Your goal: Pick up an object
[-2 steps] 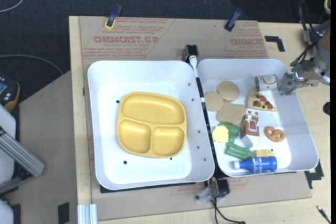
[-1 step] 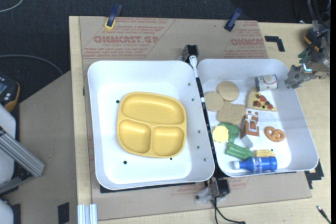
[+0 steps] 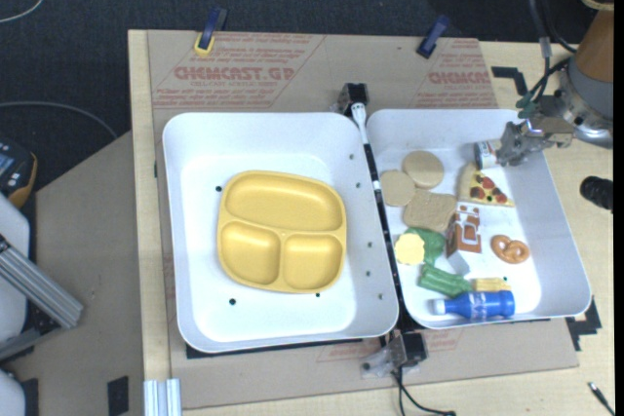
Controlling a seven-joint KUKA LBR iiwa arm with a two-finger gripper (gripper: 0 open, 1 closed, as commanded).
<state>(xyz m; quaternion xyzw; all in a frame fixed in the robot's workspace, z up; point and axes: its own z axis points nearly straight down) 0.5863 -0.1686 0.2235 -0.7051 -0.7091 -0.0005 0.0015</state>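
Note:
The right bin (image 3: 561, 209) holds several small toy foods: two tan round crackers (image 3: 423, 169), a tan toast square (image 3: 430, 208), a pizza slice (image 3: 485, 188), a pretzel (image 3: 510, 249), a red-brown piece (image 3: 465, 231), a yellow piece (image 3: 409, 249), a green vegetable (image 3: 442, 282) and a blue bottle (image 3: 477, 305) lying on its side. My gripper (image 3: 499, 151) hangs over the bin's far right corner, just above the pizza slice. Nothing shows between its fingers.
The left bin (image 3: 185, 209) holds a yellow three-compartment plate (image 3: 283, 231). Clamps (image 3: 207, 32) pin the cardboard sheet at the back edge. A black divider clip (image 3: 355, 98) sits between the bins. The arm (image 3: 590, 83) comes in from the upper right.

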